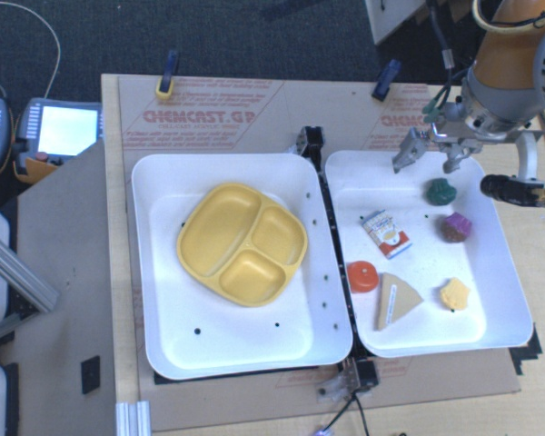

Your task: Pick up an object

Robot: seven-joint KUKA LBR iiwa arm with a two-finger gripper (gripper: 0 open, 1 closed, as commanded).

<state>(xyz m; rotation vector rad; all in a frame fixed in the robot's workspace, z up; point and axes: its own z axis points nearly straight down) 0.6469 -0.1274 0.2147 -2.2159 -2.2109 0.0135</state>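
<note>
The surface [127, 243] carries a brown printed cardboard sheet, and on it two shallow white bins sit side by side, their inner rims touching. The left bin [154, 243] holds a yellow divided plate [242, 243] with three compartments, lying tilted on the bin floor near its middle. The right bin [500, 325] holds the smaller things. A tan wedge-shaped block [395, 300] lies near the front, with an orange disc-shaped piece [362, 276] just beside it on the left, close to the inner rim. A small white-and-red packet [386, 232] sits toward the middle of the bin. A yellow chunk [454, 294] lies right of the wedge, apart from it; a purple lump [455, 227] lies behind the chunk, and a dark green lump [440, 191] sits farther back again. The grey arm with its orange band [513, 44] reaches in from the right, and the end effector [431, 157] hangs over the bin's far edge — its two fingers spread apart with nothing between them — just behind the green lump.
</note>
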